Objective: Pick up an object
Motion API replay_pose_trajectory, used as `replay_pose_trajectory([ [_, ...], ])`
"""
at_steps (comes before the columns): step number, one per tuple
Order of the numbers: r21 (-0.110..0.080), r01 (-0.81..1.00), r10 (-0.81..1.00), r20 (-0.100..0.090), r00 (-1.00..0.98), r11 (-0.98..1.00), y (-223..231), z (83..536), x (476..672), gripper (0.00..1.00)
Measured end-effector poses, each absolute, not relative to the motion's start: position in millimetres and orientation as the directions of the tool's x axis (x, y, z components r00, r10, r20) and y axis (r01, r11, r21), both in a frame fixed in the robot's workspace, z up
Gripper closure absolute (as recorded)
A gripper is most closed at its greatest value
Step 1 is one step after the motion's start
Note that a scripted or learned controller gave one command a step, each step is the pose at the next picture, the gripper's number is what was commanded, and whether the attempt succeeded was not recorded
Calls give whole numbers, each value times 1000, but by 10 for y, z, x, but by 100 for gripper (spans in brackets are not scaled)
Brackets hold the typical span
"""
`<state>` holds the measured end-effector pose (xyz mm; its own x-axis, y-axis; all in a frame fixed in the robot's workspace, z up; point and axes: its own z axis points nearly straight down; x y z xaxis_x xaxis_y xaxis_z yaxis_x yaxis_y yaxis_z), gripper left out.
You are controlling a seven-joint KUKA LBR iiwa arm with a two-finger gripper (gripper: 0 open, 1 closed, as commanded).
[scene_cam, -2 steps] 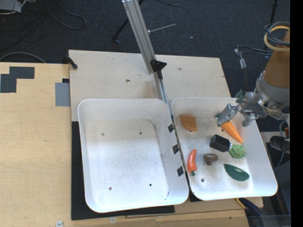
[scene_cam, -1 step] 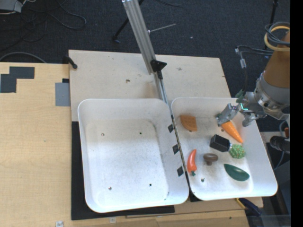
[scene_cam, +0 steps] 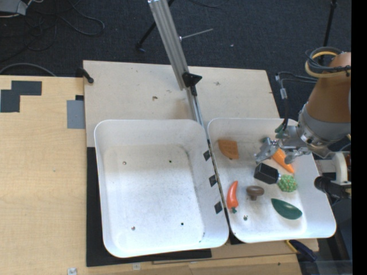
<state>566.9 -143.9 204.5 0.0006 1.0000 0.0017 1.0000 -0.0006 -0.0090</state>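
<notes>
My gripper (scene_cam: 279,149) hangs over the back right part of the right bin (scene_cam: 321,225), at the end of the grey arm with its orange band. An orange carrot (scene_cam: 285,162) lies slanted right under it, its upper end hidden by the gripper's metal. Just in front of the carrot sit a black block (scene_cam: 266,173) and a knobbly green piece (scene_cam: 288,183). A brown mushroom-shaped piece (scene_cam: 255,192), a red chili pepper (scene_cam: 232,195), a dark green oval piece (scene_cam: 286,209) and an orange-brown chunk (scene_cam: 229,148) lie spread over the same bin.
The left bin (scene_cam: 109,153) stands beside the right one, with black clips along the shared rim (scene_cam: 210,165). A slanted aluminium rail (scene_cam: 175,50) rises behind the bins. The arm's body and cables crowd the right side.
</notes>
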Motion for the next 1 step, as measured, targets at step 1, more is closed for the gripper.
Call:
replay_pose_trajectory([
  [1,-7,1000,1000,2,3,-3,-1365,1586,5647,0],
])
